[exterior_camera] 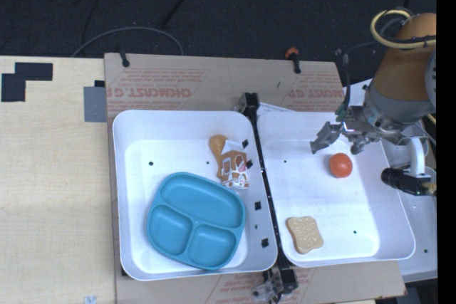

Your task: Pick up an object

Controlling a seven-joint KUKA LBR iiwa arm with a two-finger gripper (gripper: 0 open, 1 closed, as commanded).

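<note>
A small red-orange ball lies in the right bin, towards its far right. My gripper hangs just above and behind the ball, open, with one finger out to the left and one to the right and nothing between them. A slice of toast rests near the right bin's front left corner. In the left bin are a blue divided plate, a brown and white packet and a tan drumstick-shaped piece.
A black divider runs between the two bins. Cardboard lies under both bins, on a pale wooden bench. The plate fills the front of the left bin.
</note>
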